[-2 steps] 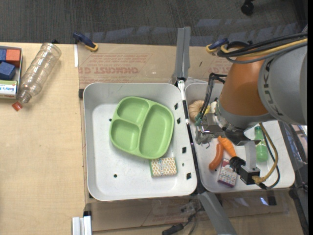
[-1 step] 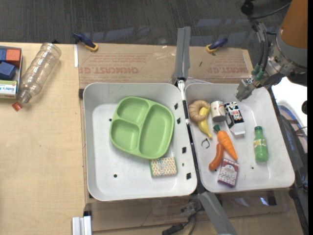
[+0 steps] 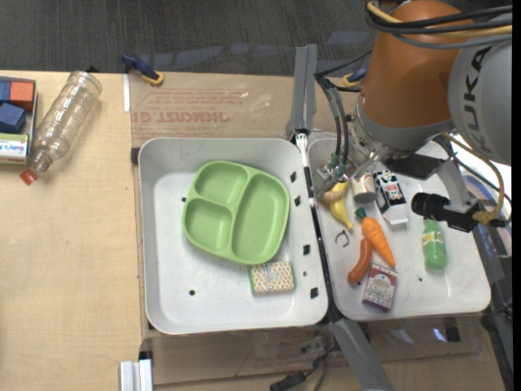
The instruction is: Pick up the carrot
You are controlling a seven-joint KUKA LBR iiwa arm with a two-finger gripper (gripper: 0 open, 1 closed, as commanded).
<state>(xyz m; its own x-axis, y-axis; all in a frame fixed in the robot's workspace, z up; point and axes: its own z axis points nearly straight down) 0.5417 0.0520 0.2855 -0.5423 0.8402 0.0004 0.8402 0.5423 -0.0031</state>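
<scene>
Left bin (image 3: 155, 243): divided plate (image 3: 236, 211) centre, sponge (image 3: 272, 278) at its near edge. Right bin (image 3: 472, 287): banana (image 3: 338, 204) by left wall, carrot (image 3: 377, 240) centre, small carton (image 3: 379, 288) in front, bottle (image 3: 434, 244) right. Plastic bottle (image 3: 61, 122) at the worktop (image 3: 65, 283) far-left corner.

Orange carrot (image 3: 378, 240), yellow banana (image 3: 339, 204), lime-green divided plate (image 3: 237, 212), green bottle (image 3: 434, 246), white bins (image 3: 155, 243), patterned sponge (image 3: 272, 278)

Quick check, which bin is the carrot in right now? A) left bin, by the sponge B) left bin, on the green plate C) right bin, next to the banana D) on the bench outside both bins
C: the carrot lies in the right bin, just below and right of the banana, while the green plate sits in the left bin with no carrot on it.
</scene>
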